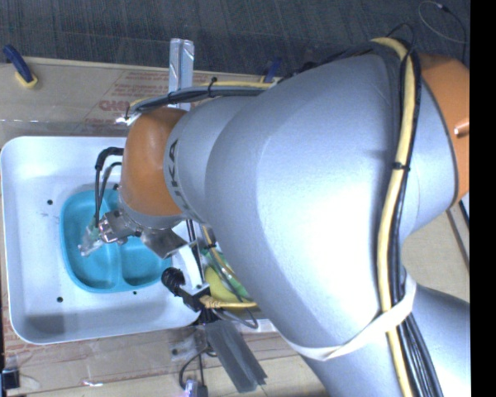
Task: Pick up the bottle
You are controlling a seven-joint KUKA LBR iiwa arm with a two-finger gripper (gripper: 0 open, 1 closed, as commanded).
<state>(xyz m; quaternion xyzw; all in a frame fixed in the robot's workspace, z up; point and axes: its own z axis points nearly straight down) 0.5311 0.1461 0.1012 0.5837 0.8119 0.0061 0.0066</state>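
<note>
- Bottle position is uncertain: a yellow-green item, half hidden under the arm toward the view's right of the gripper, may be the bottle, but too little of it shows to be sure.
- The gripper hangs low over a blue two-hollow dish, directly beneath it. Whether they touch cannot be told, nor how wide the gripper stands.
- Nothing can be made out in its grasp.
- The dish lies in the white bin, whose bare floor spreads to the view's left of the gripper.
- The orange band sits just above the gripper. The wrist is turned steeply down, likely because the shallow bin calls for a reach from overhead.
- Black cables loop beside the wrist, slack enough to let it turn.
- The surface under the bin runs along the far side, with a blue clamp at its corner, probably pinning the covering.
</note>
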